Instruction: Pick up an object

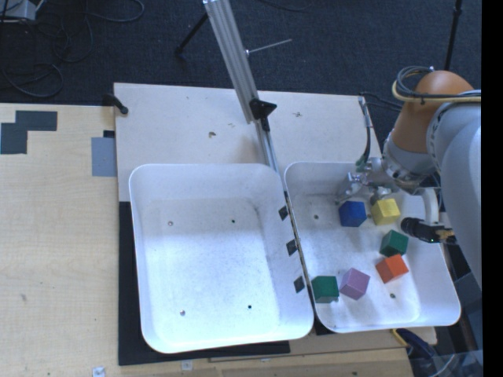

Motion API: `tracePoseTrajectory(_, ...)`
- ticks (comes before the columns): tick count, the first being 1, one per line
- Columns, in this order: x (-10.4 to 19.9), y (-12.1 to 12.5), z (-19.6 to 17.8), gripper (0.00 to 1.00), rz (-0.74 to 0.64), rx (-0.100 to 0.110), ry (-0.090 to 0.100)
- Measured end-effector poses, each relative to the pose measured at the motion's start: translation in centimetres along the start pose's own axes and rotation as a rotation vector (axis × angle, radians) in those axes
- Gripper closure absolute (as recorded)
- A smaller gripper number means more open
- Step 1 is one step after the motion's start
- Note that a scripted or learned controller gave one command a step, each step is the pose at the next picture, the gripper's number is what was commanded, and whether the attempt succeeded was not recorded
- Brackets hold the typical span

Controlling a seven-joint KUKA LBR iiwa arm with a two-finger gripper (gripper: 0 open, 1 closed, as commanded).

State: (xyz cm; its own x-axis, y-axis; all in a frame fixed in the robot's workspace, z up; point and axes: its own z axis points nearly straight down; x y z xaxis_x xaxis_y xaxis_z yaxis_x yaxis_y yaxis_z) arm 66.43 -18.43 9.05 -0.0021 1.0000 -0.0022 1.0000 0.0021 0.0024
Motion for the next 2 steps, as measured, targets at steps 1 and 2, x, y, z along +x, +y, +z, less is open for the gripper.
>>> tracePoseTrajectory(1,1.9,-3.5,0.0,0.0,0.004,0.006,0.004)
tracePoseTrajectory(2,1.9,-3.4,-1.1,1.0,-0.002,0.006,0.002)
